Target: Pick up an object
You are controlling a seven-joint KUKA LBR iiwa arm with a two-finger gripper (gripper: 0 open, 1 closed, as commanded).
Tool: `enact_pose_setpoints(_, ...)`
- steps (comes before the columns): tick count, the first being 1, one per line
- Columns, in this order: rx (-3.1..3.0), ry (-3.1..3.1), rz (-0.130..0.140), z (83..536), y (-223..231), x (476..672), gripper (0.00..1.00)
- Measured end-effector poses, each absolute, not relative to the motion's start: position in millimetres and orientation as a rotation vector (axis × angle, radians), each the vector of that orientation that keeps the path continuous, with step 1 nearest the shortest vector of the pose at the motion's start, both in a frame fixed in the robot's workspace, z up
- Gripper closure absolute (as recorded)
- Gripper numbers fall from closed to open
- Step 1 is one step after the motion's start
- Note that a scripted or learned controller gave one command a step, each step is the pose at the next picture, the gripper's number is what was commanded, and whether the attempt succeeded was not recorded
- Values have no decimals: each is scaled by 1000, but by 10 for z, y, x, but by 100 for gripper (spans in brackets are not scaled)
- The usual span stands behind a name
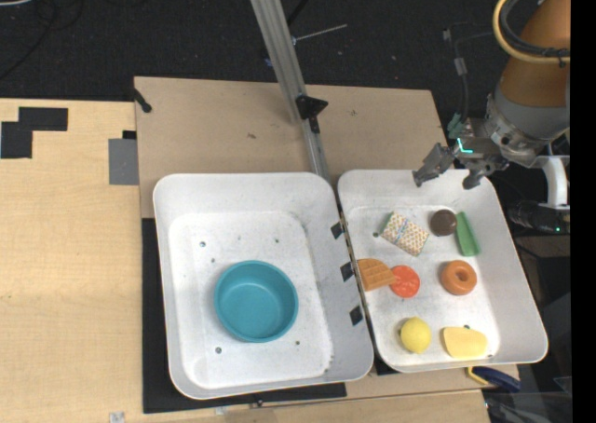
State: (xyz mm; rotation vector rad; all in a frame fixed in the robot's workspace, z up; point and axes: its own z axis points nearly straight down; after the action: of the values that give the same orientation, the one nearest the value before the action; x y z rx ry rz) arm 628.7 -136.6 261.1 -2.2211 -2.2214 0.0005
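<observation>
Hovering over the far edge of the right bin point(521, 337), the gripper point(454, 170) hangs from the grey arm point(531, 86) that comes in from the right. Its two dark fingers point(431, 170) stand spread apart with nothing between them, one toward the bin's far middle, the other nearer the far right corner.

The right bin carries all the small things. A checkered block point(406, 233) lies near the far middle, tilted. Just to its right sits a brown ball point(442, 222), and beside that a green stick point(466, 234) lies lengthwise near the right wall. In the middle row, a tan waffle piece point(373, 273) rests by the left wall, touching a red ball point(404, 281); an orange doughnut point(457, 278) sits apart to the right. Along the near edge lie a lemon point(415, 334) and, just beside it, a yellow wedge point(464, 342) in the near right corner.

The left bin point(186, 197) holds a teal bowl point(257, 300), upright, toward its near middle.

Both bins sit on the bench point(65, 253), touching along their inner edges. A metal rail point(279, 58) runs from the far side down to where the bins meet.
</observation>
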Motion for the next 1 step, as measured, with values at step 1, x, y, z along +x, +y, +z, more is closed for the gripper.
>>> enact_pose_setpoints(1, -2221, -2221, 1, 2610, -1366, 6287, 0)
